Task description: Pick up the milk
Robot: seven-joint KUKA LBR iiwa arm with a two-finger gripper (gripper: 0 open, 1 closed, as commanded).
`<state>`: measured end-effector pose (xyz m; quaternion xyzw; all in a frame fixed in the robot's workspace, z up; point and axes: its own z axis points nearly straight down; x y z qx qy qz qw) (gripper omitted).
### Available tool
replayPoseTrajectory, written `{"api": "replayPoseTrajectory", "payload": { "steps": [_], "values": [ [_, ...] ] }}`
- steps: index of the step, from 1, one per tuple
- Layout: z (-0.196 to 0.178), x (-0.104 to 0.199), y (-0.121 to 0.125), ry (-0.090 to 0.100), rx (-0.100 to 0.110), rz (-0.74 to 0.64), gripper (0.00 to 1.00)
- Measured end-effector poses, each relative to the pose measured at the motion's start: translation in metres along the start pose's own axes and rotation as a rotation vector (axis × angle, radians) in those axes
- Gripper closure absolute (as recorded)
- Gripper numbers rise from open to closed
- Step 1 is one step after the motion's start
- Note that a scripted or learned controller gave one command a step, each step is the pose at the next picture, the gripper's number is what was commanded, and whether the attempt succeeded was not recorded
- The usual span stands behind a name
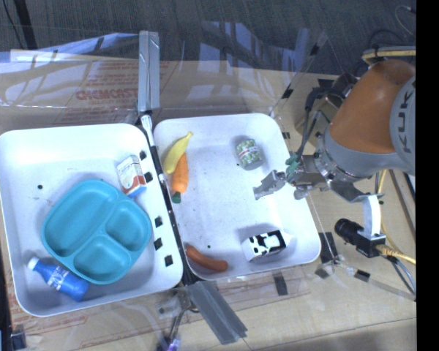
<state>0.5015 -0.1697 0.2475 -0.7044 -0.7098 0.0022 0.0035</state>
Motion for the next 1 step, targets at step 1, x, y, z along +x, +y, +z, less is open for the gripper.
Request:
{"api": "replayPoseTrajectory", "payload": {
  "steps": [1],
  "values": [
    [-0.0546,-0.027,0.0074,-0.001,-0.004,0.1,0.0]
  ]
}}
